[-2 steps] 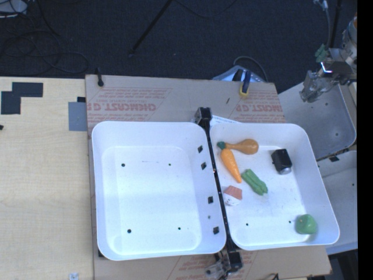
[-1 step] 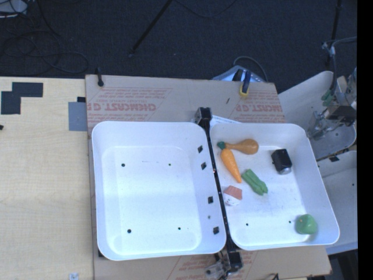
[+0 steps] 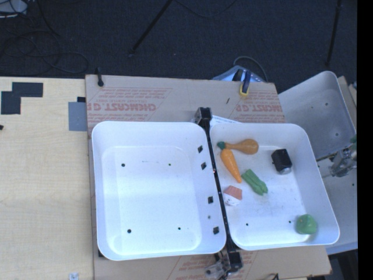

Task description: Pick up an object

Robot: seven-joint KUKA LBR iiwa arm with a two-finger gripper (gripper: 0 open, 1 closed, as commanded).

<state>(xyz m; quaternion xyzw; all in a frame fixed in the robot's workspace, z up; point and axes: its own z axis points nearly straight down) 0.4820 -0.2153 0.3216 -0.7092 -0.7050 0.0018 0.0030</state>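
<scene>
Hand (image 3: pixel 342 162) hangs just outside the right bin (image 3: pixel 320 171); black block (image 3: pixel 281 160) lies inside, apart.

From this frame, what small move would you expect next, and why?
Probably a move in from the right to above the right bin, towards the black block. All the objects lie in that bin: the block, an orange carrot, a tan gourd, a green piece, a red-and-white piece and a green ball. The block sits apart from the others, so it looks easiest to grasp.
</scene>
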